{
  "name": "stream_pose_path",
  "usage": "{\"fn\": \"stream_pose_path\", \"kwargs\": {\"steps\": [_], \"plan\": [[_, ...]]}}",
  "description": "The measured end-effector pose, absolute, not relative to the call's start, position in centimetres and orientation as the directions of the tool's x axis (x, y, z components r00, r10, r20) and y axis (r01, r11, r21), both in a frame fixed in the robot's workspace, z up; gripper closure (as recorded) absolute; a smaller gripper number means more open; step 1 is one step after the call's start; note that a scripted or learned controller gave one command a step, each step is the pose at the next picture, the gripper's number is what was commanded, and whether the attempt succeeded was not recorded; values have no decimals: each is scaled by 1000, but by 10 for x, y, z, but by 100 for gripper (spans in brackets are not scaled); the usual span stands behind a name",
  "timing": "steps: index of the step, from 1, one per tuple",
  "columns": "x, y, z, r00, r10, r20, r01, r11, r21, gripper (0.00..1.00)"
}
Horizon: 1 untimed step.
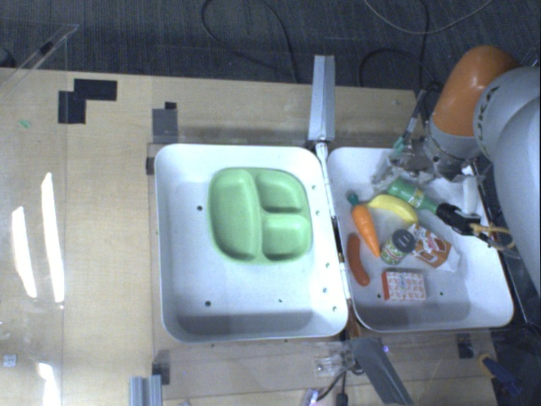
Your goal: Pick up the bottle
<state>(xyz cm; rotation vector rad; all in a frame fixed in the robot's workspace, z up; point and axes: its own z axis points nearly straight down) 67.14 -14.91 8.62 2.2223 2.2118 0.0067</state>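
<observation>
The bottle (412,196), green, lay on its side in the right bin (490,311), near the back edge, long axis running left-right, touching the banana (394,207). The gripper (412,161) hung just behind it, toward the back rim. Jaw opening: could not tell; nothing seen held. A small jar (397,245) stood nearer the front.
</observation>
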Motion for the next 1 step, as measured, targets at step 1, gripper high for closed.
{"fn": "stream_pose_path", "kwargs": {"steps": [1], "plan": [[674,-147,98,-2,1000,-3,1000,2,13,100]]}}
